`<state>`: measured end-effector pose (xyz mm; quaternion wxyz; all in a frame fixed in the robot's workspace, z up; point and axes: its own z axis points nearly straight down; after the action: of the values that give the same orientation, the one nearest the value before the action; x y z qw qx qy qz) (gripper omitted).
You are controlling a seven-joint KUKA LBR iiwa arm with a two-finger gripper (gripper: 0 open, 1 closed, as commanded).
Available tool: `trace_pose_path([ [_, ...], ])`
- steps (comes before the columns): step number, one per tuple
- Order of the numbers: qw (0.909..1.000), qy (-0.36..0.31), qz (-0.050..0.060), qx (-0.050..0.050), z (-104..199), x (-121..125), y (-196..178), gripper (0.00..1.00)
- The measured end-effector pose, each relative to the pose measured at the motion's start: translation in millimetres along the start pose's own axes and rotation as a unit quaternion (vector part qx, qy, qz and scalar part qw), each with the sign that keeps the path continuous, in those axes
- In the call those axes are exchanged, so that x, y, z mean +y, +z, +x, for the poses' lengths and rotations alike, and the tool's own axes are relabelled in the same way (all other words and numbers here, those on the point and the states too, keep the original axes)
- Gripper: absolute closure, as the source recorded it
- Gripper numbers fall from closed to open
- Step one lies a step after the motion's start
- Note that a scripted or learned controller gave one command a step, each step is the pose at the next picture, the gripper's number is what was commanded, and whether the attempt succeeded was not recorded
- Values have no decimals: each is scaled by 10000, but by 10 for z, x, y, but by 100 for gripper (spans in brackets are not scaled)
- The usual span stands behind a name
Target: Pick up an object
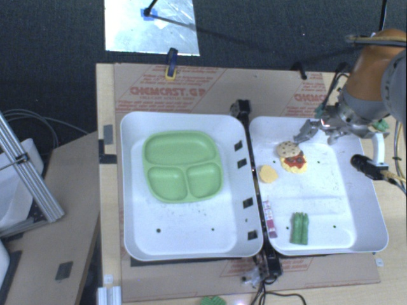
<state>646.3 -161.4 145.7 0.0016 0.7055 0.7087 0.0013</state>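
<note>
My gripper (316, 131) hangs over the far part of the right bin (356, 196), reaching in from the right below the orange band (369, 75) of my arm. From this slanted angle I cannot tell how it is set, and nothing shows in it.

I will place everything else from the burger-like toy (291, 156), a tan bun on a red and yellow layer, which lies on the bin floor just beside my gripper, on the near-left side of it. I cannot tell whether the two touch. Just beside the burger toy, toward the near-left, lies a small yellow piece (268, 174), close to the divider between the bins. Well nearer to the camera than the burger toy, a green vegetable toy (299, 227) lies lengthwise on the same floor. Left of that, against the bin's left wall, is a thin pink and white strip (268, 216).

To the left of the burger toy, across the divider with its black clips, sits the left bin (140, 234). A green divided plate (183, 165) with three compartments lies in it, toward the far side. Both bins rest on a cardboard sheet (172, 88) printed with red letters.
</note>
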Motion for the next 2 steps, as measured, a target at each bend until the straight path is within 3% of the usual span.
trace_pose_path([
  [1,10000,1,5,0,0,-5,7,0],
  [2,10000,54,75,18,-64,-1508,104,0],
])
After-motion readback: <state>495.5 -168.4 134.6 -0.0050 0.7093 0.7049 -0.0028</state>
